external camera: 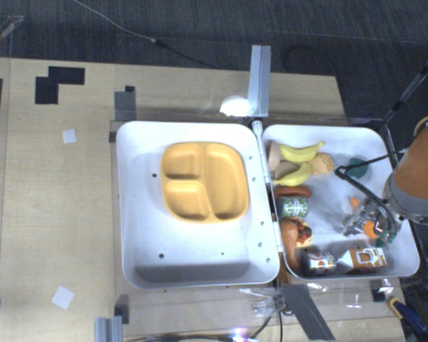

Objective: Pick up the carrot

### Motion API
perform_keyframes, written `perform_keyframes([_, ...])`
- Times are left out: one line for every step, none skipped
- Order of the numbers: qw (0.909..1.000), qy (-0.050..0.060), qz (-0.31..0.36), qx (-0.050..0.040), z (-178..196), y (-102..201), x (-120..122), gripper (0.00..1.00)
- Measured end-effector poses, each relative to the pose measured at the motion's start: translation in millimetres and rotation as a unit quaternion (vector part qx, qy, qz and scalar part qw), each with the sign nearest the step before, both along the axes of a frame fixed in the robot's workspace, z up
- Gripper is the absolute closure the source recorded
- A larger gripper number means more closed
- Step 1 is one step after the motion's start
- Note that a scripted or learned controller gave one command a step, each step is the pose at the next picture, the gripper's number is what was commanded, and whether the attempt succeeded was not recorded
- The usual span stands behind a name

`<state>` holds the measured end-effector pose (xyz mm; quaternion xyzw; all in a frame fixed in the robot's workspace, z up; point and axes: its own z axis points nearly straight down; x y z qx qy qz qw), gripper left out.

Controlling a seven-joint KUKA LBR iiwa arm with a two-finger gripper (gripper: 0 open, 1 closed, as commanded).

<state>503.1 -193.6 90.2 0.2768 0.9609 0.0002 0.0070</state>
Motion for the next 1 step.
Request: perform_keyframes([0.9883,0.002,-0.153,0.0025,73.3,35.2,-13.4,1.0])
